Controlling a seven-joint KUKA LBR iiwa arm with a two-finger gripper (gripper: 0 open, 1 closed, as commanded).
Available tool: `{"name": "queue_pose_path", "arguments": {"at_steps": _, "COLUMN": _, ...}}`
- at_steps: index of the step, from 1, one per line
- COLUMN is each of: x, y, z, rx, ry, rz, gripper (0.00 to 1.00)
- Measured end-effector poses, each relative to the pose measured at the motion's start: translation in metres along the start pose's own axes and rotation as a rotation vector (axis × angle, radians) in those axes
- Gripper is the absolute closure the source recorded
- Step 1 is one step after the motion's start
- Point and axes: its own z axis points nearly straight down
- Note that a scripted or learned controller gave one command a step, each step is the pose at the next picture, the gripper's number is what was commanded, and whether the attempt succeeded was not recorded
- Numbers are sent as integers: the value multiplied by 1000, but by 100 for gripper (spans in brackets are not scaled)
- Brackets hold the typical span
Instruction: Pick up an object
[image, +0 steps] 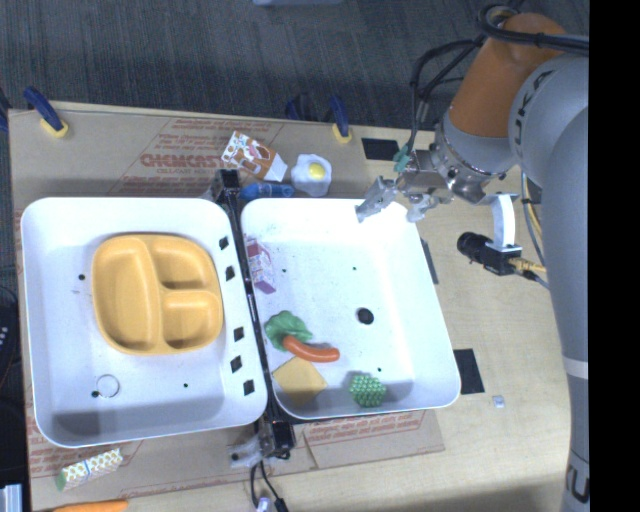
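Note:
My gripper (392, 202) hangs over the back right corner of the right bin (400, 250), fingers spread apart with nothing between them. Toys lie at the front of this bin, well away from the gripper: a green leafy piece (285, 325), an orange-red sausage (313, 351), a yellow wedge (299, 378) and a green knobbly piece (367, 389). A small printed packet (260, 266) lies against the bin's left wall.
The left bin (60, 390) holds a yellow divided tray (157, 291). Behind the bins on the cardboard sit a patterned carton (246, 153), a blue item (265, 189) and a white-and-yellow egg toy (312, 173). A small wrapped item (90, 466) lies at the front left.

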Motion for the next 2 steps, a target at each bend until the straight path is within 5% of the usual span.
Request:
{"name": "queue_pose_path", "arguments": {"at_steps": 1, "x": -5, "y": -50, "z": 163, "rx": -1, "ry": 1, "rz": -305, "gripper": 0}}
{"name": "queue_pose_path", "arguments": {"at_steps": 2, "x": 64, "y": -133, "z": 164, "rx": 1, "ry": 2, "rz": -324, "gripper": 0}}
